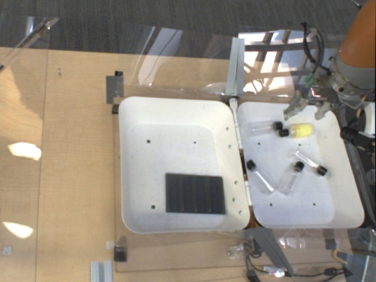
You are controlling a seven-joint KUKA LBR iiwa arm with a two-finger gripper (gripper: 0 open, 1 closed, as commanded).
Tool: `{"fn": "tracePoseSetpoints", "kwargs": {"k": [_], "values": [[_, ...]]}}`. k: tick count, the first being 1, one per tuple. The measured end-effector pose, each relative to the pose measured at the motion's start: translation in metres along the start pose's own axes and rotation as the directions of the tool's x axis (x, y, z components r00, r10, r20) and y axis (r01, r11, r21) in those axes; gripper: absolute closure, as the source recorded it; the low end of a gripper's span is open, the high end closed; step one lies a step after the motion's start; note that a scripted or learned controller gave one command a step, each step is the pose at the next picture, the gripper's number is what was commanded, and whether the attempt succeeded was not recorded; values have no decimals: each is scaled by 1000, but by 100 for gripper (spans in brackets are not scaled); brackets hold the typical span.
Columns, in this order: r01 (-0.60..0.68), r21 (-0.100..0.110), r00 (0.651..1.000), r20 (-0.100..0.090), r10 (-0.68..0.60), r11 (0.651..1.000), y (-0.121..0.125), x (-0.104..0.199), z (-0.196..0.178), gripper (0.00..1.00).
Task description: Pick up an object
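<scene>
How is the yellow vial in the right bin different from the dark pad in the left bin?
The yellow vial is small, rounded and bright, with a black cap at one end; the dark pad is large, flat, rectangular and ribbed. The yellow vial lies near the far edge of the right bin, close under the pincer; the dark pad lies toward the near edge of the left bin, away from it. Both rest on a white bin floor.

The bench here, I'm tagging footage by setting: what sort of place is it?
Probably a robotics lab: two white bins, left and right, fixed on a wooden bench, small vials, clear shields, carpet floor.
</scene>
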State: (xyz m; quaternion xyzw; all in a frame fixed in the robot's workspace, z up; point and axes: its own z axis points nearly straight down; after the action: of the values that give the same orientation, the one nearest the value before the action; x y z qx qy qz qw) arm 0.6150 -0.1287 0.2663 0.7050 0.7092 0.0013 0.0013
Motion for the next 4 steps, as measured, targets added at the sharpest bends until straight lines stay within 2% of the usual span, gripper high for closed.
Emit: {"fn": "tracePoseSetpoints", "kwargs": {"k": [1, 2, 3, 4], "values": [[-318, 1, 948, 0, 318, 948, -27, -39, 90, 0], [-555, -8, 832, -4, 555, 832, -29, 14, 176, 0], [-506, -7, 862, -1, 506, 862, -16, -44, 177, 0], [-140, -11, 990, 0, 140, 990, -72, -17, 175, 0]]}}
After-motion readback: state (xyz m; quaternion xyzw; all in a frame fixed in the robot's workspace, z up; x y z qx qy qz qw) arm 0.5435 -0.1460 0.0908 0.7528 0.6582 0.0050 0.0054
